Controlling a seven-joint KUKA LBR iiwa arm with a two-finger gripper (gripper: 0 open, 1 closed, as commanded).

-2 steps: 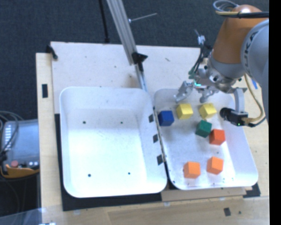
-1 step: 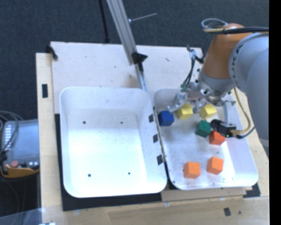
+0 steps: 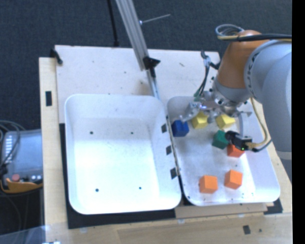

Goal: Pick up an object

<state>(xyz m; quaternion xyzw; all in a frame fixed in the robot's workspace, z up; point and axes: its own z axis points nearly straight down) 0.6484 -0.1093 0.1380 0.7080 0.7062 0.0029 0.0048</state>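
The pincer hovered over two yellow blocks — grip state unclear; they looked light, rigid, graspable by flat sides.

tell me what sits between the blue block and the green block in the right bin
In the camera view, a yellow block lies between the blue block and the green block, slightly above the line joining them.

Shiny plastic, dull wood, ribbed metal

The two white bins look like smooth, slightly shiny plastic. The tabletop is pale, matt board with small specks. The slanted pole is ribbed grey metal. The arm has a smooth grey and orange shell.
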